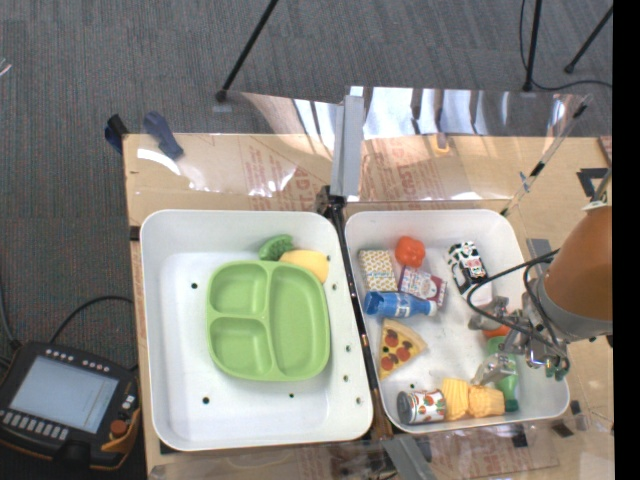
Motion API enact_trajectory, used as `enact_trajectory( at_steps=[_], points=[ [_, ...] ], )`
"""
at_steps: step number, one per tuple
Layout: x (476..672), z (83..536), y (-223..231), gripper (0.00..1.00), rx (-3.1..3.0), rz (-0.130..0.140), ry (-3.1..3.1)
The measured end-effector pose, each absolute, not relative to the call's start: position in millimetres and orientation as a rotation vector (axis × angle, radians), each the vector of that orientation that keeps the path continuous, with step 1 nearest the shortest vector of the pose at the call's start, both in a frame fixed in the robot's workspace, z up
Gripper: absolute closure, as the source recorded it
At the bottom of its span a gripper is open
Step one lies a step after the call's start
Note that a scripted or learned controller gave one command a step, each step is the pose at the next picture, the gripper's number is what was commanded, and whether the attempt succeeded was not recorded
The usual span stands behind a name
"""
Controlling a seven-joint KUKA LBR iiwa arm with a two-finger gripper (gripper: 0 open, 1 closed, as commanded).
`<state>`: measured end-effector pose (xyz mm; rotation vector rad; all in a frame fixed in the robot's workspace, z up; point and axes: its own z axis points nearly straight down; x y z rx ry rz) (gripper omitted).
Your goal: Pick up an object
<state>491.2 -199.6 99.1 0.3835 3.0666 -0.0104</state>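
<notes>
My gripper (517, 356) hangs low over the right bin's (440, 218) near right corner, on the grey arm with its orange band (592, 268). Directly under it lie a green toy (508, 381) and a small orange piece (496, 333), both partly hidden by the gripper body. Close by are a yellow corn toy (472, 400) and a tomato-label can (422, 406). Further left sit a pizza slice (398, 346), a blue bottle (398, 305), a pink carton (423, 286), a checkered pack (377, 266), a red-orange vegetable (408, 250) and a cow-pattern can (466, 264).
The left bin (170, 268) holds a green divided plate (268, 320), with a yellow lemon (306, 262) and a green leafy toy (277, 246) at its far edge. A teach pendant (65, 398) lies on the floor at the left.
</notes>
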Motion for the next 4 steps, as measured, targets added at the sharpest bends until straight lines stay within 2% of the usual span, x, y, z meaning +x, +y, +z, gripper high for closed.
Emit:
enact_trajectory(
  at_steps=[1, 2, 3, 4],
  points=[
    [486.5, 105, -197, 1.00, 0.375, -0.004, 3.090],
    [475.7, 86, -154, 1.00, -0.089, 0.005, 3.143],
    [529.4, 189, -57, 1.00, 0.500, 0.005, 3.095],
    [492.7, 150, -157, 1.00, 0.313, 0.000, 3.130]
  ],
)
